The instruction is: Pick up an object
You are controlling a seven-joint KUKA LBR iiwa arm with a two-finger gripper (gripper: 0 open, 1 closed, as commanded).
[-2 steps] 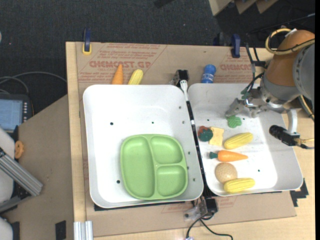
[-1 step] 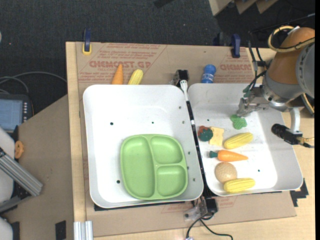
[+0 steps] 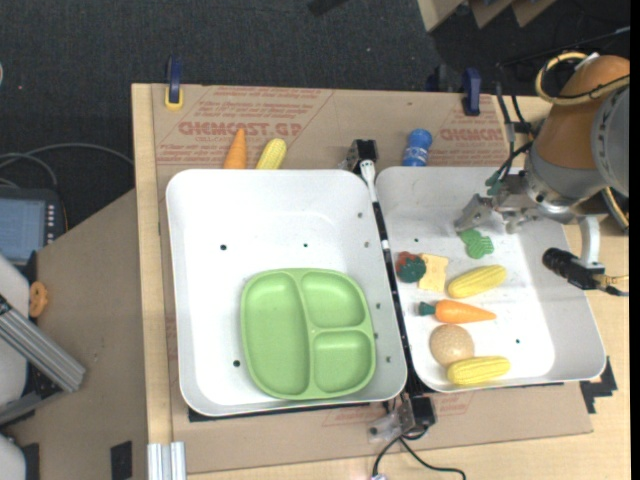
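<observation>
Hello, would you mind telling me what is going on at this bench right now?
A robot arm reaches in from the right, with its gripper low over the right bin, just above a small green toy. Nothing is visibly held. That bin also holds two corn cobs, a carrot, a cheese piece, a red item and a tan round item. The left bin carries a green divided plate.
</observation>
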